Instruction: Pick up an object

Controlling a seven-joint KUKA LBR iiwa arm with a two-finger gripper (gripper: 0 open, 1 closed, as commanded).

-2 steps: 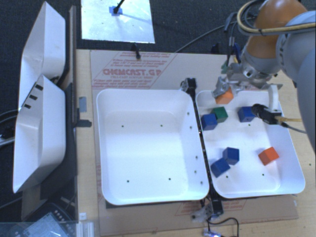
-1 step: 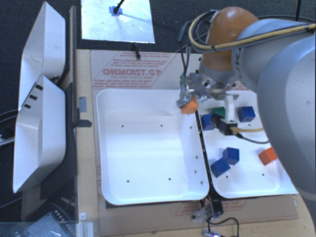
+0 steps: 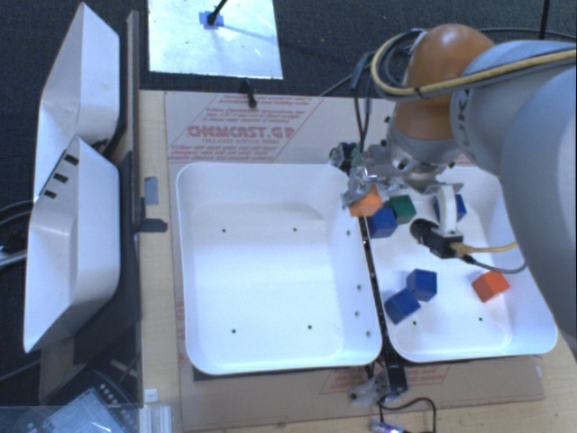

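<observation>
Over the right bin (image 3: 532, 332) — gripper (image 3: 362, 190) just above an orange block (image 3: 365, 205); open or closed — can't tell.

Two shallow white bins sit side by side — the left bin (image 3: 261, 278) in the middle of the frame, the right bin (image 3: 505, 332) toward the lower right. Blue blocks number four: one (image 3: 382, 223) near the divider, one (image 3: 421, 283) lower, one (image 3: 402, 306) just below it, and one (image 3: 458, 207) partly hidden at the right. Orange blocks number two — one (image 3: 365, 205) at the divider, one (image 3: 489, 285) at the right. One green block (image 3: 402, 208) shows.
</observation>
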